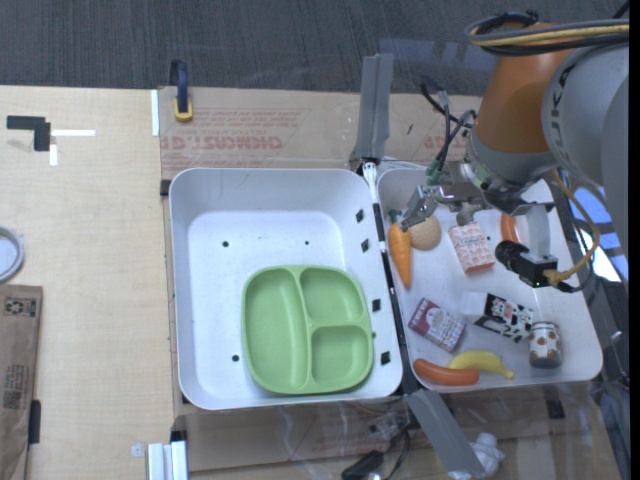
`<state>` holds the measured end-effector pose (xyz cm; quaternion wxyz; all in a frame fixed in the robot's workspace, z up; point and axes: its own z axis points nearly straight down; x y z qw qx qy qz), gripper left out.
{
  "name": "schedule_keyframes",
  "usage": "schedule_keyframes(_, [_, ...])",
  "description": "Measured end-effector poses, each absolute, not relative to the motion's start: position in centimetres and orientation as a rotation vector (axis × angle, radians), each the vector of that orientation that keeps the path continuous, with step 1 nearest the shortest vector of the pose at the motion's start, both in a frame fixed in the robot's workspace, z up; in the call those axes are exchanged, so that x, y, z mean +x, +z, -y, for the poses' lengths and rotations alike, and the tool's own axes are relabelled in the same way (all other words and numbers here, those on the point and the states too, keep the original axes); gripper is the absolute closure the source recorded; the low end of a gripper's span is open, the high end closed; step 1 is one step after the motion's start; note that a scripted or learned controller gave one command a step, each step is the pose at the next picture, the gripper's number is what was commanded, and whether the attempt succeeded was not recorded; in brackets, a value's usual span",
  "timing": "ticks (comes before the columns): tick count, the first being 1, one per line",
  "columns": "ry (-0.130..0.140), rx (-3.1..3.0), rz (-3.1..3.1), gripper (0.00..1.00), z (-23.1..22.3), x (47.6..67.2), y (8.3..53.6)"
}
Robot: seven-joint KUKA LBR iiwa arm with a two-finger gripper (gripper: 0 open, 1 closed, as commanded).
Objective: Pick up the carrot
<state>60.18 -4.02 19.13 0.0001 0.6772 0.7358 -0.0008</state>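
Carrot (pixel 401 253): right bin's (pixel 585 363) left wall, long axis running up-down, tip toward the camera
Pincer (pixel 418 211): just above the carrot's top end
Pincer state: cannot tell

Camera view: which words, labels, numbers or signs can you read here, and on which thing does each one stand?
Red print, upside down, on the brown cardboard sheet behind the bins: blurred, not surely readable.
Recycling sign on the brown paper bag: its letters are too small.
Small red and white food packets: print is too blurred.
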Motion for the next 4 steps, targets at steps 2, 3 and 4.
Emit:
schedule_keyframes(2, [-0.006,2.183,-2.259,0.0,-2.8,62.4,19.1])
schedule_keyframes(3, [-0.004,2.107,-2.329,0.0,1.5,65.4,19.1])
schedule_keyframes(4, [-0.005,2.297,-2.142,0.0,-4.4,65.9,19.1])
